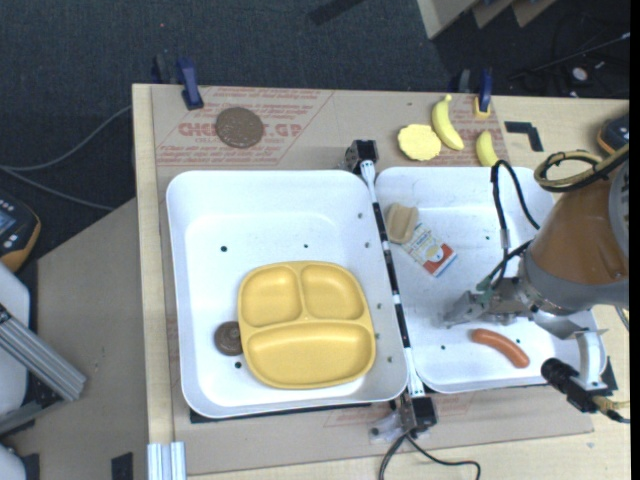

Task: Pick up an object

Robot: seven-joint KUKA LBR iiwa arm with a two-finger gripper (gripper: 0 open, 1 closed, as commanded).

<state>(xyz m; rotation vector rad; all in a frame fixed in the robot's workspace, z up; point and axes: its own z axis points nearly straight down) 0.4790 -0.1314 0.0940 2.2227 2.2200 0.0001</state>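
Note:
My gripper [468, 312] hangs low over the right bin [455, 368], near its middle. Just to its right and slightly nearer the front lies an orange-red sausage [499, 347], apart from the gripper. A small white carton with red and blue print [433, 252] and a tan slice-shaped piece [400, 222] lie toward the bin's back left. The grey arm with its orange band [583, 243] reaches in from the right and hides the bin's right side.
The left bin [195, 268] holds a yellow divided plate [303, 323] and a brown disc [228, 338] beside it. Behind the bins on the bench lie a brown disc [238, 126], a yellow round piece [419, 142] and two bananas [448, 123]. A black cable [500, 208] loops over the right bin.

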